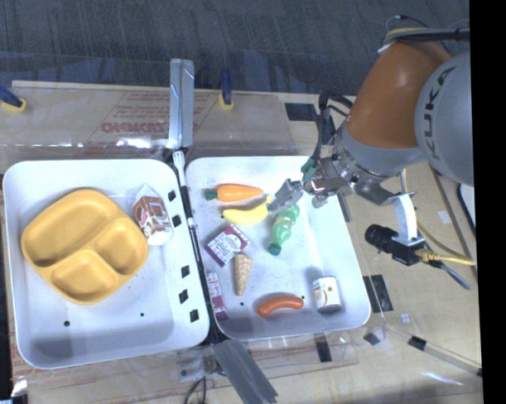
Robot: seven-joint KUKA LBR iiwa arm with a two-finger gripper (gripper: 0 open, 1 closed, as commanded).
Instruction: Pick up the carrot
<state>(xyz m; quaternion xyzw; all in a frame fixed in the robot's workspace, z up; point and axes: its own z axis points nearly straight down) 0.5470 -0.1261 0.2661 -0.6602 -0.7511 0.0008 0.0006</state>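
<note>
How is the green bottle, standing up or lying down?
Lying down. The green bottle rests lengthwise on the floor of the right-hand bin, next to the banana, with its whole side showing.

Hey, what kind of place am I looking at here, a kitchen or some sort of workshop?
Probably a robotics lab bench, not a kitchen: a grey-and-orange arm reaches over the right bin, which sits beside the left bin, and the carrot and sausage look like toy props.
</note>
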